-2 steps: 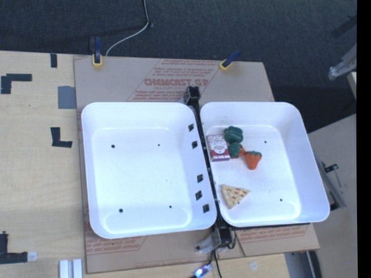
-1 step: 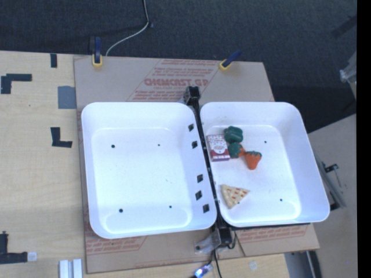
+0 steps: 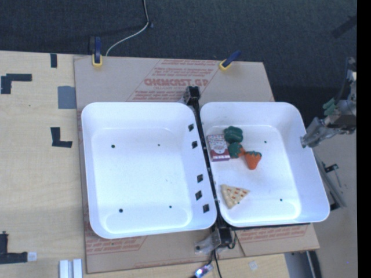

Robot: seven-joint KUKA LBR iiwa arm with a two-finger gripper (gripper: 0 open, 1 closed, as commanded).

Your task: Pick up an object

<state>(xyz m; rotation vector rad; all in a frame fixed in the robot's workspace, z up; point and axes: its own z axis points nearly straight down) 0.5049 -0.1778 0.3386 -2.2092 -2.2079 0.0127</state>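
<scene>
the right bin (image 3: 290, 155) carries four small things, all in its left half. a dark green pepper (image 3: 233, 134) sits highest, with a smaller green piece (image 3: 234, 150) touching it just below. an orange carrot (image 3: 253, 158) lies at 4 o'clock from the pepper, its green top close to the small green piece. a small maroon and white card (image 3: 218, 147) lies flat at 9 o'clock from the green piece, near the bin's left wall. a tan pizza slice (image 3: 233, 195) lies apart from the rest, at 6 o'clock from the card. the right half of this bin's floor is bare white. the left bin (image 3: 139, 167) adjoins it, joined by black clips along the middle. the gripper (image 3: 316, 133) hangs past the right bin's rim at 3 o'clock, away from every item; whether it is released or clenched i cannot tell
</scene>
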